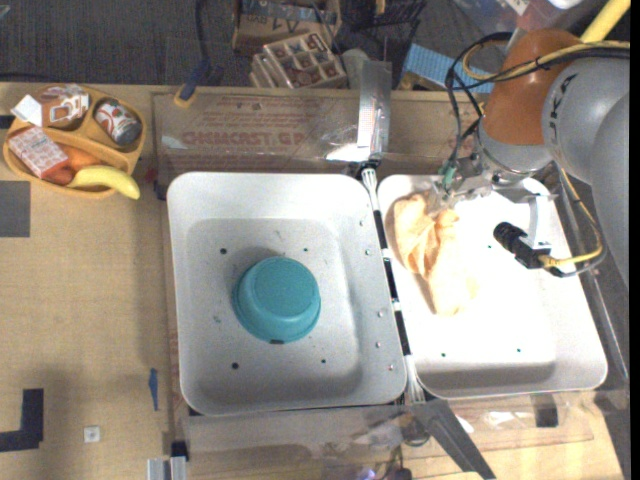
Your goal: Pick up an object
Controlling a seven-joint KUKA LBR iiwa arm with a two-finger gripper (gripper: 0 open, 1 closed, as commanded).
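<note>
Right bin (560, 368), upper left: pale orange cloth (432, 253), bunched, long axis running from my gripper (447, 190) down-right. My fingers pinch its top end. Teal bowl (278, 299) sits in left bin (200, 368).

Robotics laboratory: a grey industrial arm (585, 98) at upper right reaches over two white bins (190, 268) on a wooden bench (80, 318), with loose cables (470, 68) and stacked boxes (300, 58) along the top.

2 white bins (200, 368), the left with a teal bowl (278, 298), the right with a pale orange-and-cream cloth (435, 253); grey arm (590, 108) with an orange band (530, 88); yellow banana (105, 179)
</note>
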